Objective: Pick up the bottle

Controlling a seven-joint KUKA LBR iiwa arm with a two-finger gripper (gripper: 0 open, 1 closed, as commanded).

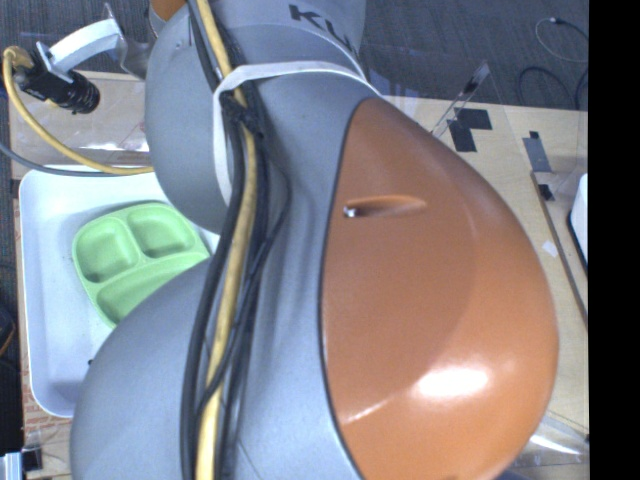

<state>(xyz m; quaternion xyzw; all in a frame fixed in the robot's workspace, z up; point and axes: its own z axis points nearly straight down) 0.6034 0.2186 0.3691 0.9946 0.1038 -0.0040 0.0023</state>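
The arm (330, 268) is looming across most of the view, hiding the gripper, so the jaws' state cannot be told. The bottle's place cannot be told either. A green tray (135, 253) is lying in the left bin (40, 268).

Arm (330, 268) over most of bin (40, 268); green tray (130, 253) seemingly unobstructed.

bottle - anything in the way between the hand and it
Cannot tell: the arm covers most of the view, hiding whatever lies under it. Visible beside it are a green divided tray and part of the left white bin.
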